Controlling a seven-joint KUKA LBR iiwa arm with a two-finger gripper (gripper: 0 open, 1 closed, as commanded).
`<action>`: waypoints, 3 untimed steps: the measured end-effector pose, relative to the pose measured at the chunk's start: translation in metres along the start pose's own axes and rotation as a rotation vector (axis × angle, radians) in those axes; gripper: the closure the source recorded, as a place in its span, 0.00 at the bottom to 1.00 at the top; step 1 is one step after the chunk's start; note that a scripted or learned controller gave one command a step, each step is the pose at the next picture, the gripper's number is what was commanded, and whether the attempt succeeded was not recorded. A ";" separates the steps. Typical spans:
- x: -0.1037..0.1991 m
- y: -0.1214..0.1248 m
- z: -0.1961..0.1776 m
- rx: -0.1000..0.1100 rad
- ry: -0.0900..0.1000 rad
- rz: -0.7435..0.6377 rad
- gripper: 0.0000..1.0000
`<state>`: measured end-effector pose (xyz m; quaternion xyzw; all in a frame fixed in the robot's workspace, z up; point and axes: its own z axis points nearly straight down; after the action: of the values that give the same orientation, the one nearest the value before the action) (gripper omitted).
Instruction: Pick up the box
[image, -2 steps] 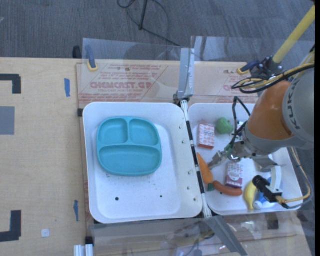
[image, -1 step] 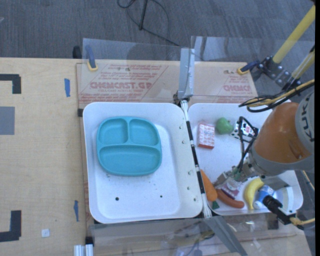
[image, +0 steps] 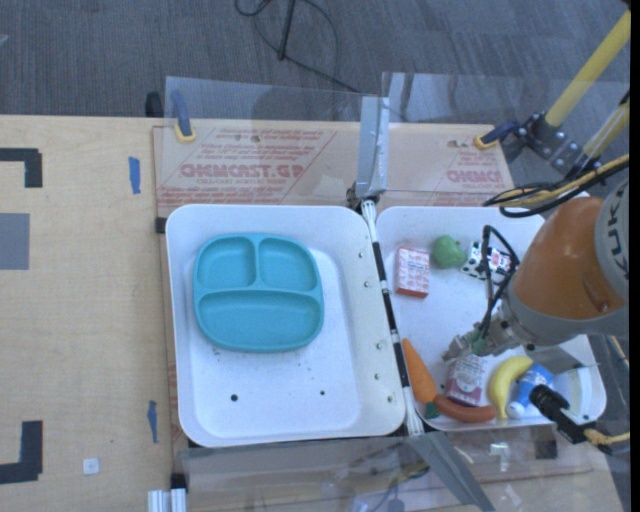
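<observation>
Nothing of the pick looked done at this moment, as far as I could judge. The box (image: 412, 272), a small orange-red carton, lay flat on the floor of the right bin (image: 455, 225), close to that bin's left wall and near its far end, with a green toy (image: 448, 251) just beside it. My tool (image: 470, 345) was low in the same bin but toward the near end, well apart from the box, down among other clutter: a small packet (image: 466, 378), a banana (image: 508, 381), a carrot (image: 419, 371) and a red sausage-shaped piece (image: 464, 410). I could not tell how my tool's grip stood, since my own wrist and the orange band hid most of it, and I saw no thing clearly caught in it. The left bin (image: 345, 380) held a blue divided plate (image: 258, 293), which had no part in this. Left to do, by my reckoning, was everything: travel over to the box, settle around it, close and lift.
</observation>
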<state>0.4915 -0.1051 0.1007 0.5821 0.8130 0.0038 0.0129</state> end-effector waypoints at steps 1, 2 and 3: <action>0.020 0.022 -0.084 0.021 0.015 0.080 1.00; 0.020 0.022 -0.084 0.021 0.015 0.080 0.00; -0.010 0.031 -0.071 0.018 0.014 -0.054 0.00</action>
<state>0.5218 -0.1037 0.1726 0.5601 0.8285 0.0002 0.0019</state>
